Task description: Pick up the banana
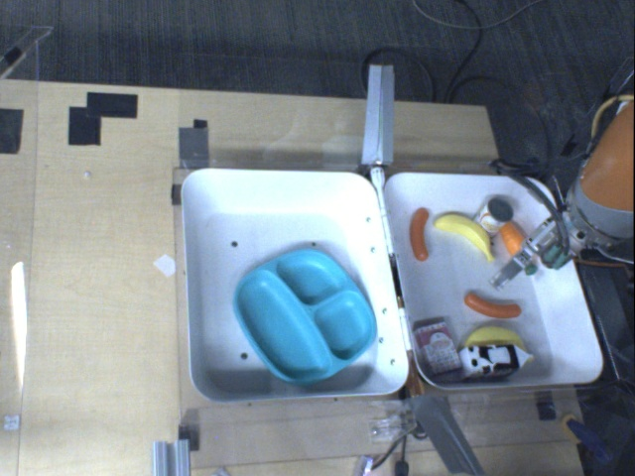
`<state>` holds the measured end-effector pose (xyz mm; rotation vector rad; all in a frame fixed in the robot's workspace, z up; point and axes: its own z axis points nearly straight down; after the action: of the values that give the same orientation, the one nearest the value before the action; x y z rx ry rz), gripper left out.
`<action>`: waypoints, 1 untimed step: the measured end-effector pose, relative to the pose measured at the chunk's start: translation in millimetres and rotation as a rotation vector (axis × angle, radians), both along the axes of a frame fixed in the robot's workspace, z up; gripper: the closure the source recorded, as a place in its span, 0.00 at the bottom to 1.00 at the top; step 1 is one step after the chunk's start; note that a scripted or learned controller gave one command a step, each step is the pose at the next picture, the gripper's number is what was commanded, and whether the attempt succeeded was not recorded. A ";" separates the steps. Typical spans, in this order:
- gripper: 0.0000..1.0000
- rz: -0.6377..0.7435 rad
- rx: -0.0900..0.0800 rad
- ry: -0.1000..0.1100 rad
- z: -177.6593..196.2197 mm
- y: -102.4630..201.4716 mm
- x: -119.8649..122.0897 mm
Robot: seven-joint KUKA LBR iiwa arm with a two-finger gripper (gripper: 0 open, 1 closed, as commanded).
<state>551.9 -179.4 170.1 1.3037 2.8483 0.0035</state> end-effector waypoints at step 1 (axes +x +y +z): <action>0.00 0.125 -0.004 -0.006 -80.1 -25.1 -49.0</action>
<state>502.9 -204.5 89.9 1.1200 2.9176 0.0025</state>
